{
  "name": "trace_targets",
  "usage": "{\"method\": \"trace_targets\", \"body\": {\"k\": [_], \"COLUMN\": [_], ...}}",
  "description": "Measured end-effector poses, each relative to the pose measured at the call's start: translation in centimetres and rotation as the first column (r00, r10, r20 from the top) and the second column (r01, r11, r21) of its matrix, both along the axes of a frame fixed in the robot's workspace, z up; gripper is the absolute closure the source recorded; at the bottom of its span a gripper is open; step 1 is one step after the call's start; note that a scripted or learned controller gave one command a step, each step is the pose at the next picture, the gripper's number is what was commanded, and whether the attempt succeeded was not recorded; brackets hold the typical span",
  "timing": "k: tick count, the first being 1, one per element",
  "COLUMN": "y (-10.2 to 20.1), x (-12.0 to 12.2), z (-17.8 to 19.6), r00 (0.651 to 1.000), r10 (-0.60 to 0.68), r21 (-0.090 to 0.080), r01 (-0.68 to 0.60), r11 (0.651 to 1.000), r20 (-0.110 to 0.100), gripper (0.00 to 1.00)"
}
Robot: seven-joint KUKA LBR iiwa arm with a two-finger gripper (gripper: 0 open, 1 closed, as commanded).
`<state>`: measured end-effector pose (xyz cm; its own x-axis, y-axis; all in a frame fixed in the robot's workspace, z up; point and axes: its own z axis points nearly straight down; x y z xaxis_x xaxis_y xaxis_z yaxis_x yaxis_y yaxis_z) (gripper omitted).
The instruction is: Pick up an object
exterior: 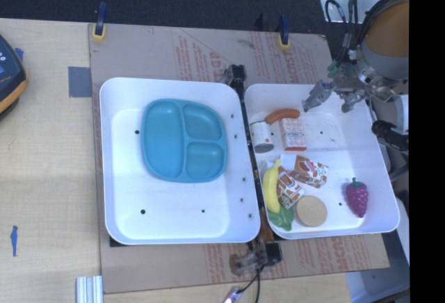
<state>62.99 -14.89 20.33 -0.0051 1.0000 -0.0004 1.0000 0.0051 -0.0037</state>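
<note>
Sausage (282,115) just beside hand (332,99)

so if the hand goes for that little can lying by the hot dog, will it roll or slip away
Probably rolls: the small can looks to lie on its side on the right bin's smooth floor. Its rounded wall may slip from a two-finger pinch. The bin wall at its left and carton at its right could limit travel.

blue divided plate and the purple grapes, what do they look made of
The blue divided plate in the left white bin looks like moulded plastic: one even colour, soft matte sheen, rounded compartment ridges. The purple grape bunch in the right white bin looks like a plastic or rubber toy: uniform colour, slightly glossy, with a green stem cap; which of the two, the view leaves open.
</note>
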Motion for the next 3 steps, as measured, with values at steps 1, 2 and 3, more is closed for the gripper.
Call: {"method": "trace_targets", "body": {"k": [1,2,3], "y": [2.8,4.4,-1.0], "x": [-2.6,2.7,2.7], "z": [-10.4,-10.9,-1.4], "r00": [1.000,1.000,1.000], "r10": [0.001,-0.006,-0.003], "r21": [-0.001,-0.013,-0.001], "r01": [-0.001,0.006,0.003], "r11": [1.000,1.000,1.000], "r20": [-0.002,0.006,0.004], "gripper": [0.00,0.00,0.00]}}
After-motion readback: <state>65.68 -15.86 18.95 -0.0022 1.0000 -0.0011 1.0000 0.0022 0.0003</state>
